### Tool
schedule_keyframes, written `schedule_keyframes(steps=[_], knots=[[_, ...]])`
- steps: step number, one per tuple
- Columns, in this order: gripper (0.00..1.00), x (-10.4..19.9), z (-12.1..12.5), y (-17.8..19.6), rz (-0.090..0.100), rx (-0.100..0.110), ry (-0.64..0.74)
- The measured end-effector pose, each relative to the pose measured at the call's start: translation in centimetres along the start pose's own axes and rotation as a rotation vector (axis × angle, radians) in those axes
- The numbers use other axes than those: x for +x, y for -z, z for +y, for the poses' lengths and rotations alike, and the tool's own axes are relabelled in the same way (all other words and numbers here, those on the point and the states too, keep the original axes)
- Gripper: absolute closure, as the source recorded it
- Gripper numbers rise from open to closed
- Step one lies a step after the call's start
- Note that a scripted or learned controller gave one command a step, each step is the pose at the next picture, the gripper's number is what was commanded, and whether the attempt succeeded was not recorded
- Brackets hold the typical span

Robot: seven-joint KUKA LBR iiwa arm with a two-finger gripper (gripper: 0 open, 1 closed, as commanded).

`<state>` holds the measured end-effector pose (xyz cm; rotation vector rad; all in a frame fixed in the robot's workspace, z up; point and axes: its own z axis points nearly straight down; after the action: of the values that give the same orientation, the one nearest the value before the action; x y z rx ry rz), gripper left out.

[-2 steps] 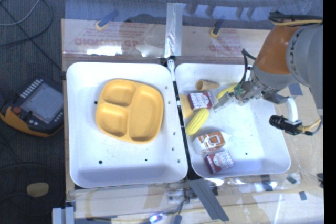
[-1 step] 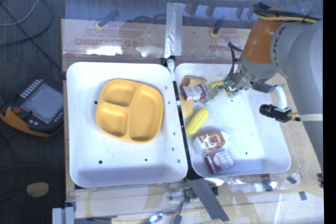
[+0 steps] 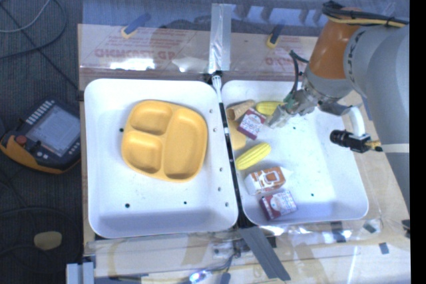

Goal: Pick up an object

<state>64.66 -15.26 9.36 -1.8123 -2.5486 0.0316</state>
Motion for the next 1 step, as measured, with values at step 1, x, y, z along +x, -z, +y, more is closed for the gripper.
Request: schedule_keyframes(steps=[1], knots=[[1.0,6.71,-6.3,-0.35,-0.01,-0.039,-0.108]])
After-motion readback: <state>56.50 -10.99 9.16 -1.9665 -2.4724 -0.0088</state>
